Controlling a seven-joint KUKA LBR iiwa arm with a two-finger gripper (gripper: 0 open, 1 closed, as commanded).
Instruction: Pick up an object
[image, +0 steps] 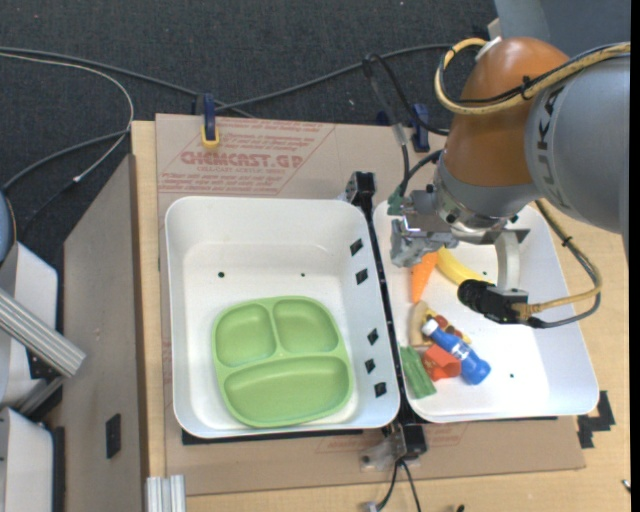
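Observation:
My gripper (412, 245) hangs low over the far left part of the right bin (545, 385), close to the wall between the bins. Right under its metal tip lies an orange carrot-shaped toy (424, 272), touching it or nearly so. A yellow banana-like piece (456, 267) lies just right of the carrot. Further toward the front are a blue and orange bottle-like toy (456, 350), a red piece (441, 367) and a green piece (415, 376). The arm's grey body and orange band (505, 75) hide the bin's far side.
The left bin (195, 230) holds a light green divided plate (283, 360) in its front half. A black part on a yellow cable (492, 300) hangs over the middle of the right bin. Cables run across the dark floor behind the bench.

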